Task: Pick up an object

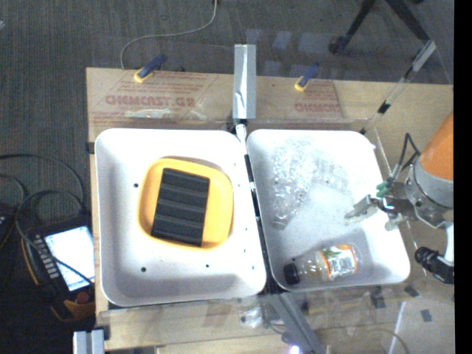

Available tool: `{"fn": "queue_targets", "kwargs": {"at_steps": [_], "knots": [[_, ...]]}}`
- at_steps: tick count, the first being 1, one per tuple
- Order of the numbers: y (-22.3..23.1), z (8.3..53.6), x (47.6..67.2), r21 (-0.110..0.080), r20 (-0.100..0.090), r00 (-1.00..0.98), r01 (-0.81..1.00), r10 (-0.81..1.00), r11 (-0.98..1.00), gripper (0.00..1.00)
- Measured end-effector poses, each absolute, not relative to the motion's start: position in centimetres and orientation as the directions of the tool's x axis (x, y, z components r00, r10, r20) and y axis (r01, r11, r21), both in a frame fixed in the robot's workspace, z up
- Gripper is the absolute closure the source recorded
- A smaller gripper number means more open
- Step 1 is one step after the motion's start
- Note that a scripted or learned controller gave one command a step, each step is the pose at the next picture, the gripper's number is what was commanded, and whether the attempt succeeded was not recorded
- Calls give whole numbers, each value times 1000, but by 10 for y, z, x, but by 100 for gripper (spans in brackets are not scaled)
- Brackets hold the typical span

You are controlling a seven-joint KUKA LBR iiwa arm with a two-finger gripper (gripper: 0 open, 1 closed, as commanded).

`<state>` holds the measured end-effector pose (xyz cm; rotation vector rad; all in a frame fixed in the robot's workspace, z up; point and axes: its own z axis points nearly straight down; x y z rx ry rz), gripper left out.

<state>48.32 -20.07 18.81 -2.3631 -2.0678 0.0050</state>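
Your small clear plastic bottle with an orange label and dark cap (323, 263) lies on its side at six o'clock in the right white bin (383, 161). A crumpled clear plastic wrapper (299, 175), hard to make out, sits at eleven o'clock. The gripper (375, 209) hovers at three o'clock over the rim, fingers apart, holding nothing. The left white bin (118, 161) holds a yellow tray with a black ribbed block (181, 206).

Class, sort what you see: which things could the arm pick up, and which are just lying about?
Could be picked up:
bottle
clear plastic wrap
yellow tray with black insert

Lying about:
blue-and-yellow clamps
tablet
cables
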Motion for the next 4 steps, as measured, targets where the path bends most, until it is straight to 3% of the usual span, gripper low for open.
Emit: {"fn": "queue_targets", "kwargs": {"at_steps": [1,2,3,4], "knots": [[-190,91,488,14,-4,23,1000,1000,-23,0],[-180,92,489,17,-14,-225,974,974,226,0],[-177,102,491,18,-6,-228,973,974,228,100],[-177,102,491,18,-6,-228,973,974,228,0]]}}
